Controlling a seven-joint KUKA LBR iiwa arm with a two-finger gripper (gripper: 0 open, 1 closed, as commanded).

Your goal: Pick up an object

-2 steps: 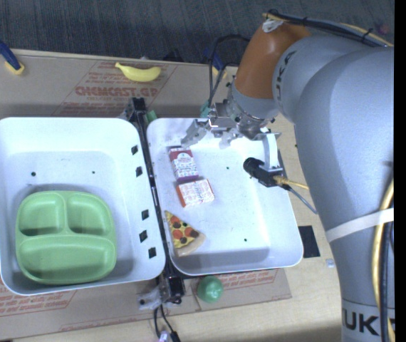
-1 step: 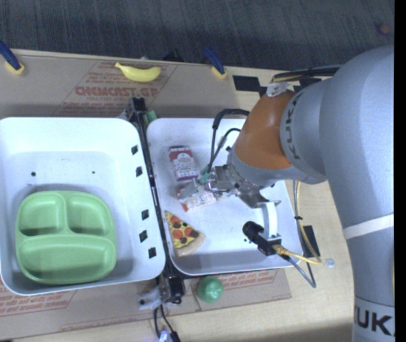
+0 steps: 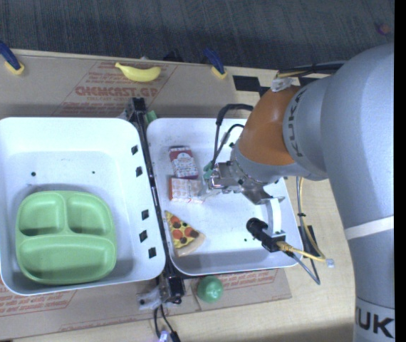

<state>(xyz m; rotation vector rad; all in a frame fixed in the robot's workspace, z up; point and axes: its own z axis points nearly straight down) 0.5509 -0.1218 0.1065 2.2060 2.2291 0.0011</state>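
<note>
Hovering just beside the small red-and-white carton (image 3: 186, 189), the two-finger gripper (image 3: 214, 180) hides its grip state, I cannot tell it; descending off-centre could push the carton aside.

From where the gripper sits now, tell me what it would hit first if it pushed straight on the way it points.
The gripper points left across the right bin, low over its floor. First in that line is probably the small red and white box right beside it, with the red carton just above. Depth is hard to judge from this slant.
</note>
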